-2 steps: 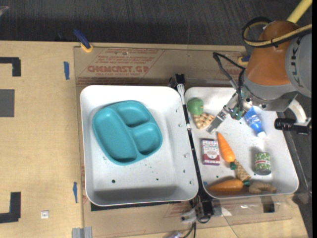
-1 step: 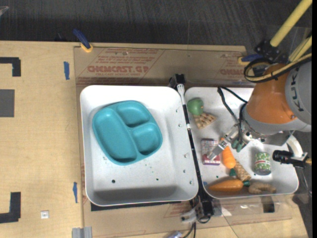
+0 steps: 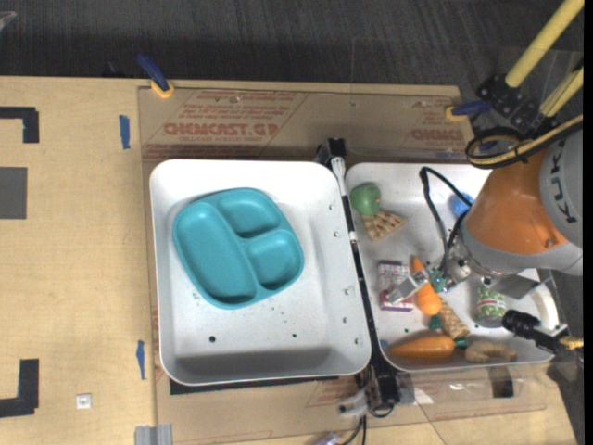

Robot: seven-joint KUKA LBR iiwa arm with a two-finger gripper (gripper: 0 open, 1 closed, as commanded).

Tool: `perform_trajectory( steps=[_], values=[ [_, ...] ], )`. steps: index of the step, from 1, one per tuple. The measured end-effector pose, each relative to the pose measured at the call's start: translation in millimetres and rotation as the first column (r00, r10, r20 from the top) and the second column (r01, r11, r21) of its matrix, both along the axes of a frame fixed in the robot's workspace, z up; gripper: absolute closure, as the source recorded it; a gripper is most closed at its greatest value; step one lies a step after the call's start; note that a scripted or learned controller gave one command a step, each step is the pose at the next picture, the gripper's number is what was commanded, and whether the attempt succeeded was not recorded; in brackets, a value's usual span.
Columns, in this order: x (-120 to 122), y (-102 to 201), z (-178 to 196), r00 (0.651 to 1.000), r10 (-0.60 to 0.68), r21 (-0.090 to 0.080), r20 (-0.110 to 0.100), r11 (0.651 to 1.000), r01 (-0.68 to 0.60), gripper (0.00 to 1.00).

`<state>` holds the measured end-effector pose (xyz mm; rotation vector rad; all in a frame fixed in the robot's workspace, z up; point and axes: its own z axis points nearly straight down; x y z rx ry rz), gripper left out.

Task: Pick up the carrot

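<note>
Bins: two, white; left bin (image 3: 185, 341) holds one teal tray (image 3: 238, 245).
Carrot (image 3: 423, 346): one, lying at 6 o'clock in right bin (image 3: 398, 179).
Gripper (image 3: 435, 281): over right bin's centre; opening cannot be told.
Green fruit (image 3: 365, 197): one, at 11 o'clock.

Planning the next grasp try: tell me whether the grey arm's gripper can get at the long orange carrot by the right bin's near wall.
Probably yes. The long orange carrot lies uncovered, top side open, and the gripper hovers just beyond it. A waffle-patterned piece touching its right end may crowd the fingers.
</note>
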<state>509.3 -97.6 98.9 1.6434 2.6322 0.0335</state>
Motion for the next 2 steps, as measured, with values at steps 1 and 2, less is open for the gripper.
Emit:
perform_trajectory(
  steps=[1, 2],
  values=[
    [4.8, -3.5, 15.7, 1.0, 0.002, -0.011, 0.018, 1.0, -0.002, 1.0],
    [1.4, -3.2, 11.4, 1.0, 0.002, -0.01, 0.007, 1.0, -0.002, 0.0]
  ],
)
